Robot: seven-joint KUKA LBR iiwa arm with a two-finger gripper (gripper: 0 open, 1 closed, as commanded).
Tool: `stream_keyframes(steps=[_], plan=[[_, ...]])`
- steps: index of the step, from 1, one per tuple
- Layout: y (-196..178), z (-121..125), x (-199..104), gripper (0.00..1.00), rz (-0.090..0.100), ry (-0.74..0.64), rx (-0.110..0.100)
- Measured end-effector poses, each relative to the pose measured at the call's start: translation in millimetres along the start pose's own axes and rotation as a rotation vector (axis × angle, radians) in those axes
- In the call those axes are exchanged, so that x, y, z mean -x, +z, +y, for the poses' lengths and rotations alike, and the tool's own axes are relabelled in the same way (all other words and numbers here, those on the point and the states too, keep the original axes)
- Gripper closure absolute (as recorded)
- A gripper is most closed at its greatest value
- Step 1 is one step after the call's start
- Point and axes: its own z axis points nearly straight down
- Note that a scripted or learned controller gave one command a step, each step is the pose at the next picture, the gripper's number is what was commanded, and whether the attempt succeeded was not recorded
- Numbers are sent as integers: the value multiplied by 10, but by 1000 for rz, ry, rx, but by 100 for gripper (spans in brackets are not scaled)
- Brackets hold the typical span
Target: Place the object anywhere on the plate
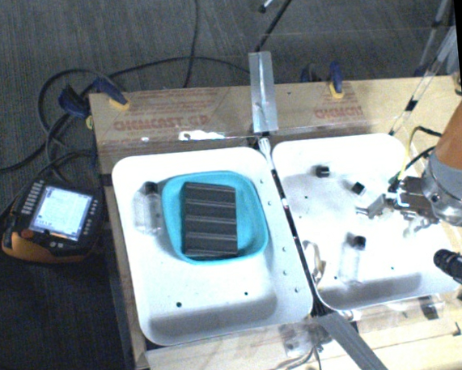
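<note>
1. Fingers (377, 205) of the gripper (382, 204): too small and blurred to tell whether spread or pressed together; nothing visible between them.
2. Clear vial (352, 258) with a black cap, lying on the floor of the right bin (339, 292), below and left of the gripper, apart from it.
3. Two small black pieces (321, 171) (357, 186) lie higher in the same bin.
4. Blue plate (254, 218) in the left bin (210, 304), bearing a dark ribbed block (210, 219).
5. Second clear vial (147, 204) just beside the plate's left edge.
6. Grey arm (451, 191) entering from the right.
</note>
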Motion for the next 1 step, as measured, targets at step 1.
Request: stream_keyframes(steps=[1], plan=[[-1431,54,181,0,-2,70,3]])
